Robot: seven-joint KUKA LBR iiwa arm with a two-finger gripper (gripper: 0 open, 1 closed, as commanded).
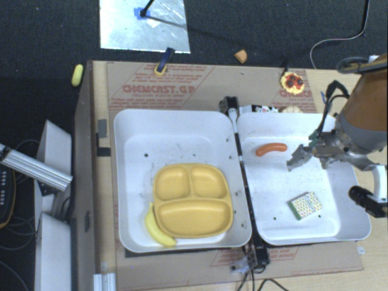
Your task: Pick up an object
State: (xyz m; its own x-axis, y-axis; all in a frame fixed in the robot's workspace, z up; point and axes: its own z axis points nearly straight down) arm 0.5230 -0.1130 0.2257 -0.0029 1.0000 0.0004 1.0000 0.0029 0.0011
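Note:
An orange sausage lies in the right bin, near its back left. A small green-and-yellow patterned box rests toward the bin's front right. My gripper hangs over the right bin, just right of the sausage and above the box, with nothing seen between its fingers. The arm's grey wrist and orange band come in from the right. In the left bin sits a yellow divided plate with a yellow banana tucked against its front left edge.
On the bench behind the bins lie a small round red-and-yellow toy and a blue-and-yellow clip. A tan piece and a yellow object lie on the dark floor beyond.

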